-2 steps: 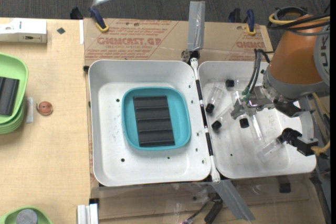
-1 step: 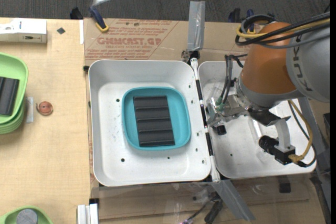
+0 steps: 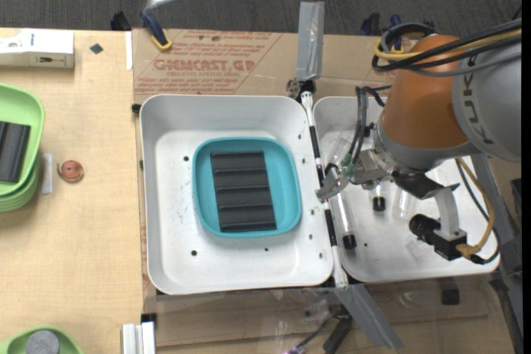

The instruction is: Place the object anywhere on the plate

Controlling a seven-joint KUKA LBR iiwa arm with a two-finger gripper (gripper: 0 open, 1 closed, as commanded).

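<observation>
I see a dark ribbed object already lying on the teal plate in the left bin. The gripper hangs over the right bin; I cannot tell its state. Sweeping back could nudge the plate.

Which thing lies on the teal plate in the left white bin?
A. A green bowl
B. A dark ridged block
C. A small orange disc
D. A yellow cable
B. A dark ridged block lies flat on the teal plate, which sits in the left white bin; the gripper is over the right white bin, beside the dividing wall.
</observation>
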